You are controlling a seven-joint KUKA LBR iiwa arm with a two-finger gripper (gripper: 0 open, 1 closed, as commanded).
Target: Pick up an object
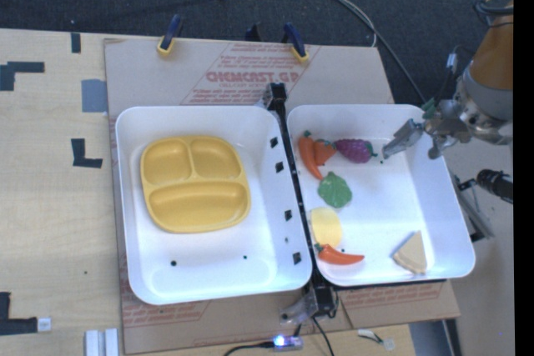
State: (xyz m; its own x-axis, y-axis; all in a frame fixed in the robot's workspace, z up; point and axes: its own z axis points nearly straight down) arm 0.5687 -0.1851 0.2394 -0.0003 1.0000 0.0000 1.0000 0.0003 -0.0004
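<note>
Purple toy grapes (355, 149) lie in the right bin (434, 204), near the carrot (309, 156). Gripper (415, 139) hovers just beside, fingers apart, empty. Likely light, rigid, bumpy plastic; grasp across the middle.

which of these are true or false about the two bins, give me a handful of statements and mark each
1. The yellow divided plate lies in the left bin. True.
2. The purple toy sits in the left bin. False: it lies in the right bin, beside the carrot.
3. The gripper holds the green toy between its fingers. False: the green toy lies on the bin floor, apart from the gripper, whose open fingers hold nothing.
4. The tan wedge lies near the right bin's front right corner. True.
5. The red pepper rests on the yellow divided plate. False: it lies in the right bin, just below the yellow toy.
</note>
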